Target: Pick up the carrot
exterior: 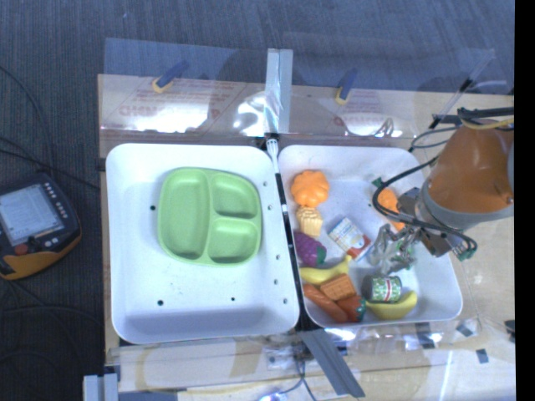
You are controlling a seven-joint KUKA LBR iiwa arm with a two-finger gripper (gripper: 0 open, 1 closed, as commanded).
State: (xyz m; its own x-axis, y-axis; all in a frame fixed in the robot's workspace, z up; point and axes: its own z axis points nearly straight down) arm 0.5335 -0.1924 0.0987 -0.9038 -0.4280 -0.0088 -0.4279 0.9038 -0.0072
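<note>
The gripper [393,253] hangs low in the right bin [435,303]; I cannot tell its grip. The carrot [328,304] lies below-left, wedged under other toys.

Glossy white plastic bins [134,307], matt green plastic tray [209,215], smooth plastic toy food incl. carrot [328,305].
</note>
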